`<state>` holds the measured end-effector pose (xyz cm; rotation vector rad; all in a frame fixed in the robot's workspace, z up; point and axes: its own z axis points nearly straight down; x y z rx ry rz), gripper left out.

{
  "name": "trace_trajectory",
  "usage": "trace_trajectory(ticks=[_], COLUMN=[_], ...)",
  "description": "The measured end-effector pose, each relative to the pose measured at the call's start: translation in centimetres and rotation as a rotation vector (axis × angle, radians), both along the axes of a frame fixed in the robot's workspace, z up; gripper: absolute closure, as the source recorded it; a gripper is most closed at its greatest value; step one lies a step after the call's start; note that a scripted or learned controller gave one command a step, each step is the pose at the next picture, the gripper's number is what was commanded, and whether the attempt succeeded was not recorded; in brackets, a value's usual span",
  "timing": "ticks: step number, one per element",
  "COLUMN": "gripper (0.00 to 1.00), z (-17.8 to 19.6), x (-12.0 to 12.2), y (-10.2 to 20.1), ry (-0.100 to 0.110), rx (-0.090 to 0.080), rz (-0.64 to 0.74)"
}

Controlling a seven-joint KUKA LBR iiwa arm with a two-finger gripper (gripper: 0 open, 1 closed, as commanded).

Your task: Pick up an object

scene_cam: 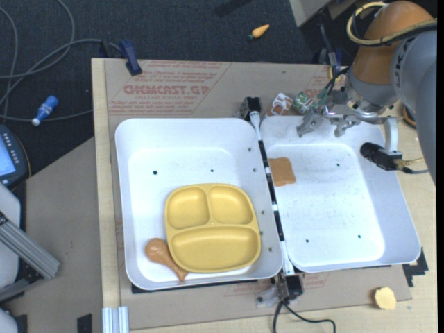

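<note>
My gripper (326, 123) hangs over the far edge of the right bin (361, 248), open, with nothing between its fingers. A flat brown square piece (282, 171) lies in that bin close to its left wall, well to the left of and nearer than the gripper. In the left bin (135, 151) sits a yellow divided plate (211, 226), and a tan drumstick-shaped toy (163, 255) lies against its front left corner.
A small clutter of white, brown and green bits (290, 103) lies on the cardboard just beyond the right bin, left of the gripper. A yellow chunk (383, 297) rests on the bench at the front right. A blue clamp (130, 55) grips the board's far left edge.
</note>
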<state>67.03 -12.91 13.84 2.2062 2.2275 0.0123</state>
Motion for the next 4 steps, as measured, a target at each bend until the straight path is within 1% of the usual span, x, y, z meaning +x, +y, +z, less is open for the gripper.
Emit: trace_trajectory(ticks=[1,2,3,4], gripper=[0.0,0.0,0.0,1.0], z=[4.8,-3.1,-5.4,-4.2], x=[-5.7,-5.6,-7.1,-6.9], y=[5.6,3.4,3.7,3.7], ry=[0.014,0.017,0.011,0.006], rx=[0.001,0.0,0.0,-0.001], rz=[-0.006,-0.011,-0.011,-0.01])
